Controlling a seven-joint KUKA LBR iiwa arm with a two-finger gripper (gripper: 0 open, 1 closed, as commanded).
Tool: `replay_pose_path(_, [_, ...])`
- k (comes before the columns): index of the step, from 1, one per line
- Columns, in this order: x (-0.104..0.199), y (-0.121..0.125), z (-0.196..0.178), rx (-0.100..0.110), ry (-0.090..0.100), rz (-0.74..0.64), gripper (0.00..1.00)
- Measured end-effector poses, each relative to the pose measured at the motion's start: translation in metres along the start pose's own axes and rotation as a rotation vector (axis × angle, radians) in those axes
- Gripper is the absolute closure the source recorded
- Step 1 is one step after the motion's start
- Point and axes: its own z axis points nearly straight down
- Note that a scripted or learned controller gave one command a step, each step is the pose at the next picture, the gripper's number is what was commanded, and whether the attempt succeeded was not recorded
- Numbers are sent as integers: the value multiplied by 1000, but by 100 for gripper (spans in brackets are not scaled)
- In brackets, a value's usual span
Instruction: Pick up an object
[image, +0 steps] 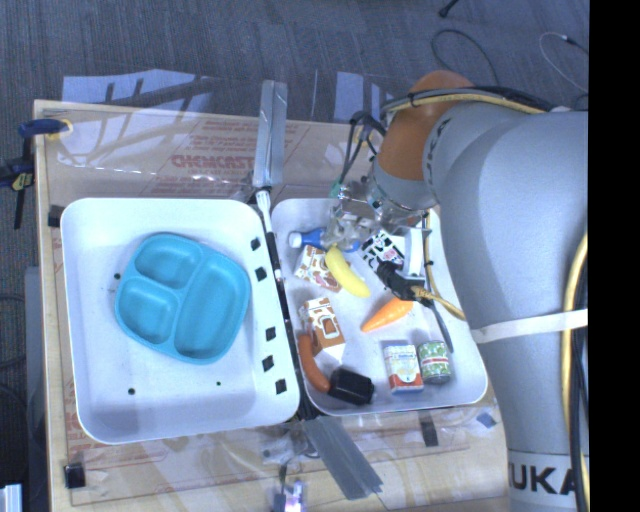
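My gripper (349, 232) reaches down into the back of the right bin (462, 385), just above a yellow banana (346, 273) and beside a blue-and-white item (304, 240). A black-and-white patterned packet (384, 250) lies right of the gripper. Nearer the front lie an orange carrot (386, 314), a small printed carton (323, 320), a brown sausage (312, 365), a black block (351, 386), a red-and-white box (400, 366) and a green can (434, 361). The arm hides how the fingertips stand.
The left bin (90, 330) holds a blue divided plate (182, 296). A metal divider bar (268, 135) runs between the bins at the back. The bulky grey arm (510, 250) covers the right bin's right side.
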Motion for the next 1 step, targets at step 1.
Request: replay_pose_path(1, [29, -5, -76, -3, 0, 121, 100])
